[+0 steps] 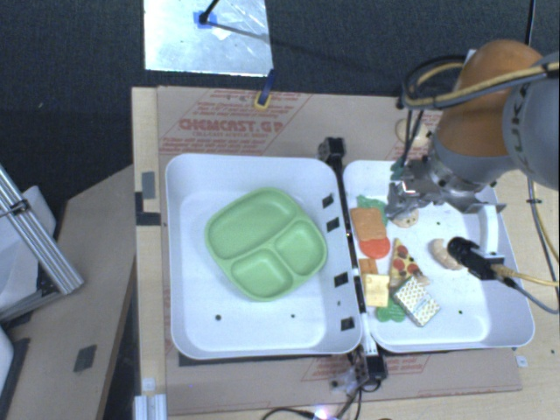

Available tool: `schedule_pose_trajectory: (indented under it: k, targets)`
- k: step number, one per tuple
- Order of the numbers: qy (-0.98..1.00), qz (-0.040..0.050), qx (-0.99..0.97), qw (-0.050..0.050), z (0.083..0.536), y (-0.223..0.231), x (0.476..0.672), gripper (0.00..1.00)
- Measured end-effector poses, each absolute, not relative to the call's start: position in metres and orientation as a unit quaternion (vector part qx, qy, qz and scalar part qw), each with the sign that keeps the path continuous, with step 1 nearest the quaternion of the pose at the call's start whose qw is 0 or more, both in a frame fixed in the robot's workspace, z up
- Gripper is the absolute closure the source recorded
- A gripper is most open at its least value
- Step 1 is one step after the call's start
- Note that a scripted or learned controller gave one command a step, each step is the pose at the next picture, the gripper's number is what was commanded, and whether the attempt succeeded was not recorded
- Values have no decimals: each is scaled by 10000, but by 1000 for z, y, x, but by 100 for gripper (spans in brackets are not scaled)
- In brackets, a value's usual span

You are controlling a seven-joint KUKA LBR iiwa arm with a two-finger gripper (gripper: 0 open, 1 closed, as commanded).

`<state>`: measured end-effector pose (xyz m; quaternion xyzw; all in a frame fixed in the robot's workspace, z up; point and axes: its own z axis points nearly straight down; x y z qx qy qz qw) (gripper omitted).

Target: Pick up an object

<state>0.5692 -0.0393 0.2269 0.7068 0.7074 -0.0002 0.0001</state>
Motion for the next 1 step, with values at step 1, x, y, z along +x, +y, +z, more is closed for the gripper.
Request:
schedule_pose_trajectory:
  k: [1]
  targets:
    - [7073,-1,7069,6,214,-41,577,100]
